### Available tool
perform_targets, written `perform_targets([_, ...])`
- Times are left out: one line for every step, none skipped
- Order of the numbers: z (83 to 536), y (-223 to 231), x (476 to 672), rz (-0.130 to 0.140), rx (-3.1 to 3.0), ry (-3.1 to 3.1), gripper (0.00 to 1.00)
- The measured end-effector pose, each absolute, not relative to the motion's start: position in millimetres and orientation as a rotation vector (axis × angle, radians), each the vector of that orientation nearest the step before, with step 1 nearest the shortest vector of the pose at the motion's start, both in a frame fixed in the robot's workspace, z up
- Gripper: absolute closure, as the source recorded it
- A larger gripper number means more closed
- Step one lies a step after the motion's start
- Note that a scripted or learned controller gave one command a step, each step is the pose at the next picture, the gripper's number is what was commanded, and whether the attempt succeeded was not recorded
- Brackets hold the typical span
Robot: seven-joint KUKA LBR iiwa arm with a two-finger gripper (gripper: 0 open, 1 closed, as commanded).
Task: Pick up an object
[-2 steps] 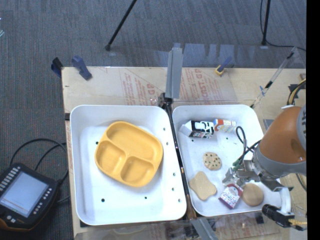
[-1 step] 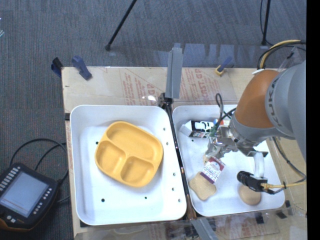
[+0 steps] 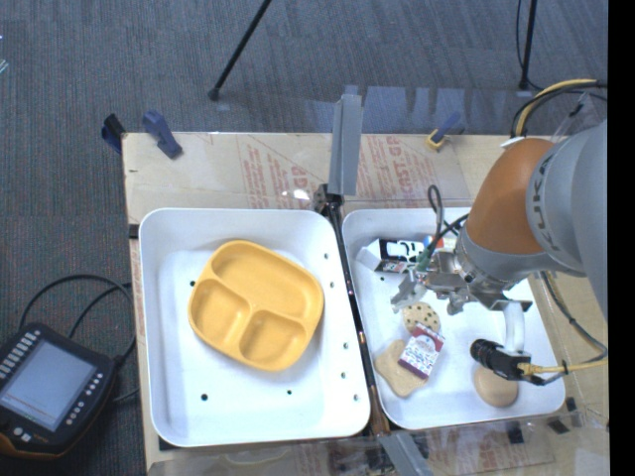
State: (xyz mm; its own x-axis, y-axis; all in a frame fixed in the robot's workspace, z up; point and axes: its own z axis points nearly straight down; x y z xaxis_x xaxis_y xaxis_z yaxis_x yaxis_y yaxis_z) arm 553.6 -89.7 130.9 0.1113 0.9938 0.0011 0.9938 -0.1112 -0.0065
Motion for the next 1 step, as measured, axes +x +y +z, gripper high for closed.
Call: perform_targets([88.0,-87.1,487.0,0.001,-2.257,-2.178,0.0])
